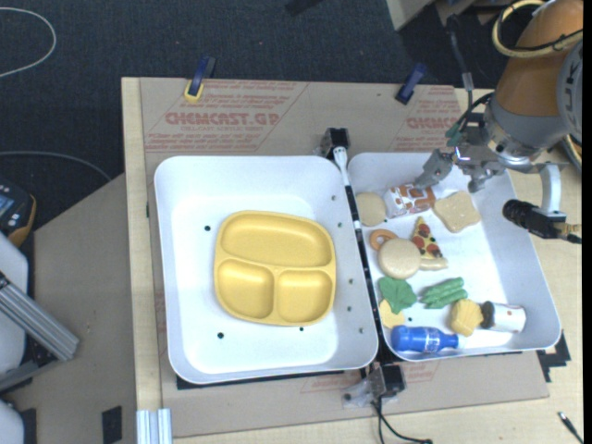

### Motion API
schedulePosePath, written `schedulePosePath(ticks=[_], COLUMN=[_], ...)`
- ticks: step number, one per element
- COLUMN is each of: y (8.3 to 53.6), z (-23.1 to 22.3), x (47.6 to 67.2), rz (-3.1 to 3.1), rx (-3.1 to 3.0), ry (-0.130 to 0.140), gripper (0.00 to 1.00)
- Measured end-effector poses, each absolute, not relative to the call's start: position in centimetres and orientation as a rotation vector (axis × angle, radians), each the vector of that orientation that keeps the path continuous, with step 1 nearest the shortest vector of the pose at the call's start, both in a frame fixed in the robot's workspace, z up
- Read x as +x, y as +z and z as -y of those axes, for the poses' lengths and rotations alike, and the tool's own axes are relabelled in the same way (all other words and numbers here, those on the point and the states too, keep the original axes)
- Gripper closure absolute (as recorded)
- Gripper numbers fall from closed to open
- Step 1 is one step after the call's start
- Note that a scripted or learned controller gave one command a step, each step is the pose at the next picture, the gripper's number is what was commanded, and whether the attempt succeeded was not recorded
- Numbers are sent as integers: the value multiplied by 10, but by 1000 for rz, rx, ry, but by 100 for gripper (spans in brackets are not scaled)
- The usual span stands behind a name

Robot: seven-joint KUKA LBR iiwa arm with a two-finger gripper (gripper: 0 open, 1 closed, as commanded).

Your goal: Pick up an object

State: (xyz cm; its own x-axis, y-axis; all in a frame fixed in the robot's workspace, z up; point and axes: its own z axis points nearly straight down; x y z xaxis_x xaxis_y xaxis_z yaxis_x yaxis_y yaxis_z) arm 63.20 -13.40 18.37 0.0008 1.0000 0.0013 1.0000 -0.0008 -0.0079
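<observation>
Dark carpet all around, with a brown bench (277, 109) in the middle carrying two white bins. At 9 o'clock the left bin (185, 183) holds a yellow divided tray (274, 266). At 3 o'clock the right bin (523, 266) is full of toy food: a round cookie (400, 258), a blue bottle (424, 340) at 5 o'clock, green beans (443, 292), a pizza slice (426, 239), a toast piece (456, 212) and a small snack packet (410, 198). The arm (535, 81) comes in at 2 o'clock, its gripper (457, 170) spread wide, nothing in it, just above the toast and packet.
</observation>
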Motion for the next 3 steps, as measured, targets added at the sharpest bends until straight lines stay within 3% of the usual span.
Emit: schedulePosePath(ticks=[1, 2, 3], y=[138, 108, 118], z=[129, 129, 127], x=[626, 631, 632], rz=[2217, 2232, 2230], rx=[-2217, -2226, -2226], ry=[6, -14, -20], gripper=[0, 0, 100])
